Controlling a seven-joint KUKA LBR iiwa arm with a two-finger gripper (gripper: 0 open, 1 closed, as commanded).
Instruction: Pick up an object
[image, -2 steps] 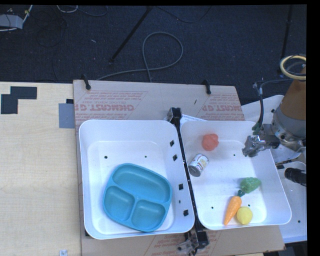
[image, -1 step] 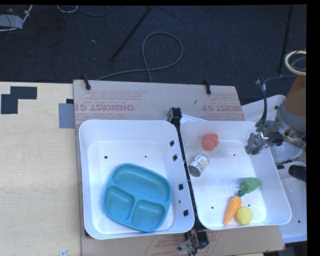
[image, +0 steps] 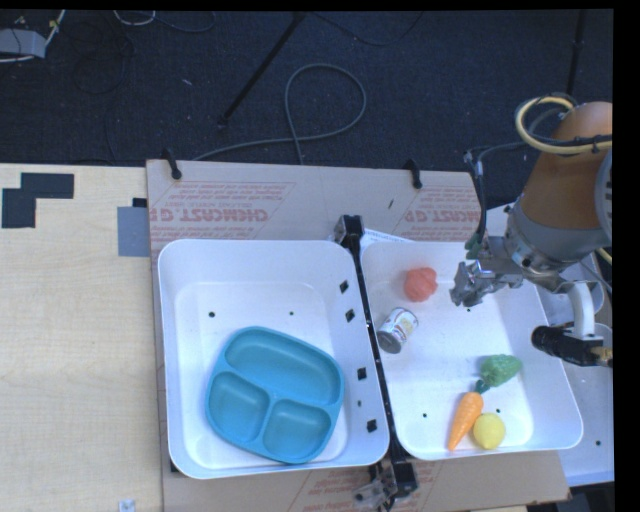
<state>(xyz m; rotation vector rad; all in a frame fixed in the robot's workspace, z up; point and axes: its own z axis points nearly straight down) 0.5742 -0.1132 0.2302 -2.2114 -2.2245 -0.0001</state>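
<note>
**Gripper poised over right bin — nothing held**

The gripper (image: 470, 290) is seen above the upper part of the right bin (image: 570, 425), hanging from the grey arm (image: 560, 200) that reaches in from the right. Whether it is open or closed cannot be told; it is small and dark against the white floor. No object is seen in its grasp.

Nearest to it lies a pinkish-red rounded item (image: 421, 283), just beside it on the left, resting on the bin floor. This is judged the likeliest pick, given how close the tool is to it; a short move leftward and a descent would be called for. Its surface looks matte and slightly lumpy, with no obvious handle — a grasp across its width is presumed.

Lower and further left, a small tin can (image: 396, 329) lies on its side near the divider between the bins; rolling would be a risk if it were nudged. Toward the near right corner, a green leafy piece (image: 499, 369), a carrot (image: 463, 419) and a yellow round fruit (image: 489, 431) are grouped, the carrot and the fruit almost touching.

The left bin (image: 180, 300) bears a blue compartment tray (image: 274, 393), well apart from the arm.
</note>
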